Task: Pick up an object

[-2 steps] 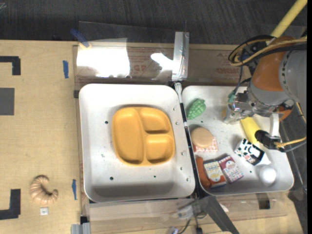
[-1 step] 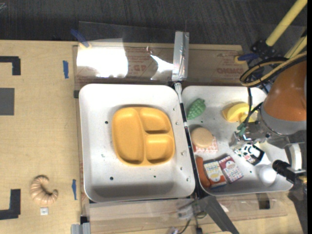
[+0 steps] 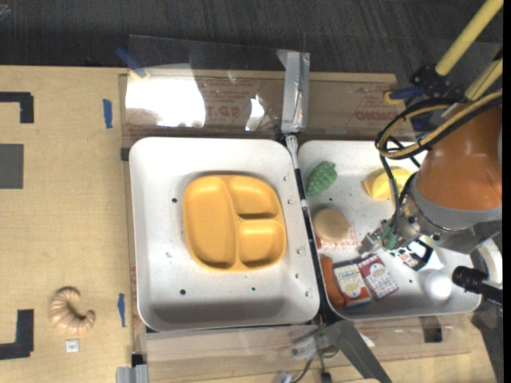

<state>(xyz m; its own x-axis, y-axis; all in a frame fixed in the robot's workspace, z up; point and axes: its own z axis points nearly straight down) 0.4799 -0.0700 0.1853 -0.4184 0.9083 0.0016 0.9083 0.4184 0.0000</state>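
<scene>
From my seat the arm's gripper (image 3: 389,238) hangs low over the right bin (image 3: 351,152), just beside the round tan bun-like piece (image 3: 331,224) and above the small printed packets (image 3: 366,279); I cannot tell how the hand is set, so I won't call anything held. The candidates crowd together: green ridged toy (image 3: 321,177), yellow piece (image 3: 382,185), red strip (image 3: 332,287) by the packets. My worry is a descent landing between items, or nudging the bun against the bin wall and sliding off flat packets. The orange wrist band (image 3: 463,174) covers the bin's far right. The left bin (image 3: 152,214) carries a yellow divided tray (image 3: 231,218).
</scene>
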